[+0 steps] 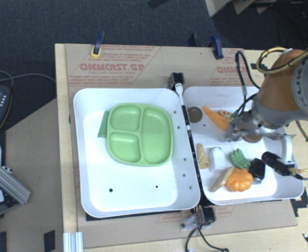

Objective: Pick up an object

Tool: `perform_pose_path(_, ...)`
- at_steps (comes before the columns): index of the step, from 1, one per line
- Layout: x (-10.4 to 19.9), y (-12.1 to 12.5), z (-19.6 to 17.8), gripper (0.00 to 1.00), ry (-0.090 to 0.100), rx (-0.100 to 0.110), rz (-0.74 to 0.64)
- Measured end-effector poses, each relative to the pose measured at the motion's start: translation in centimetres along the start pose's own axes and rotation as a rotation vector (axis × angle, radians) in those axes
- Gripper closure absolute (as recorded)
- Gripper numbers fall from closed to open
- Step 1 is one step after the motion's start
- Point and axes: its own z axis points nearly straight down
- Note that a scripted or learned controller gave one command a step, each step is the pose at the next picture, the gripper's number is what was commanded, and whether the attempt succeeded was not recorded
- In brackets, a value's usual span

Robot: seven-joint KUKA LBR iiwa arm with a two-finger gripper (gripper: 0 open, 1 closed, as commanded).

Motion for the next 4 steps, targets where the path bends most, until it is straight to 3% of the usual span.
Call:
perform_pose_path(2,0.3,0.6,-11.0,1.00,-0.003,-0.007,-0.002)
perform_pose_path(3,0.2,0.8,-13.1,1.00,-0.002,-0.005,-0.002)
perform_pose_path(4,4.8,-0.5,-12.2,1.00,0.003,0.004,-0.005)
